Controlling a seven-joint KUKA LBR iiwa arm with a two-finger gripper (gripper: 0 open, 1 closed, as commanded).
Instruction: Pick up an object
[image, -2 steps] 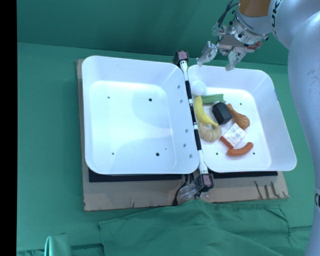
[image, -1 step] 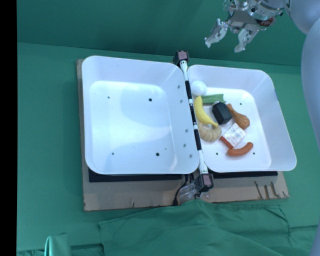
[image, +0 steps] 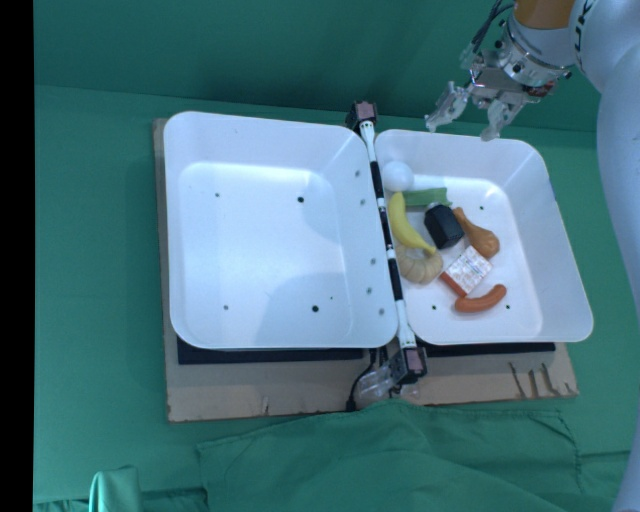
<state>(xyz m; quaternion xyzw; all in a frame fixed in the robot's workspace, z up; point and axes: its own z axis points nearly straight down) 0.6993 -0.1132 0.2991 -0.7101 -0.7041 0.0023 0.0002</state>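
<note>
Currently the gripper (image: 469, 117) hangs above the far rim of the right bin (image: 560, 290), fingers spread wide, nothing between them. One fingertip is over the rim's left part, the other just right of it, both pointing down toward the bin.

All objects sit in the right bin, bunched toward its left wall:
- white ball (image: 397, 176) at the far-left corner, next to the divider.
- banana (image: 404, 222) just below the ball; long axis runs far-to-near with a slight lean right, near end touching the ring.
- green flat piece (image: 427, 195) right of the ball, partly under the black object.
- black block (image: 443, 225) mid-bin, tilted, between the banana and the drumstick.
- orange drumstick-shaped toy (image: 477, 234) right of the block; long axis diagonal, thin end far-left, fat end near-right.
- tan ring, doughnut-like (image: 421, 266), against the left wall.
- white-and-red packet (image: 468, 268) right of the ring, turned diagonally.
- sausage (image: 481, 299) nearest the camera; long axis roughly left-right, right end tipped slightly away.

Left bin (image: 200, 150) shows small dark specks on its floor. Both bins rest on a cardboard sheet (image: 270, 400) over green cloth (image: 90, 250).
</note>
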